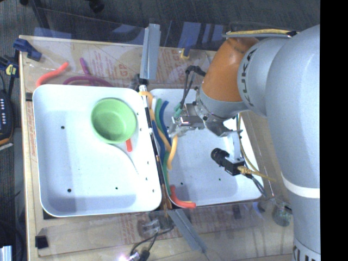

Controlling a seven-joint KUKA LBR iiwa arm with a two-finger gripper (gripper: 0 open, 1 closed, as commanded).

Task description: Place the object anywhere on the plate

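**Operator:** Where is the plate?

**Spotter:** You have the green plate [114, 118] in the left bin [70, 170], in its upper middle part and lying flat on the white floor.

**Operator:** And the object?

**Spotter:** Look just off the plate's lower right rim. The small red object [129, 144] lies there on the bin floor, outside the plate. It is close against the rim, but you cannot tell whether the two touch.

**Operator:** Where is the arm?

**Spotter:** The gripper [181, 122] is well to the right of the plate, across the wall between the bins. It hangs over the upper left part of the right bin [204, 186]. The arm's orange band [228, 72] is further right of the plate and higher in the view.

**Operator:** Is it open? Holding anything?

**Spotter:** You cannot tell from this angle, because the metal parts run together. Nothing can be made out in its grasp, and the red object sits apart from it beside the plate.

**Operator:** Anything else nearby?

**Spotter:** Between the plate and the gripper, a bundle of coloured hoses [161, 125] runs along the dividing wall. Well below and to the right of the plate, a red tube [184, 203] lies at the right bin's lower edge.
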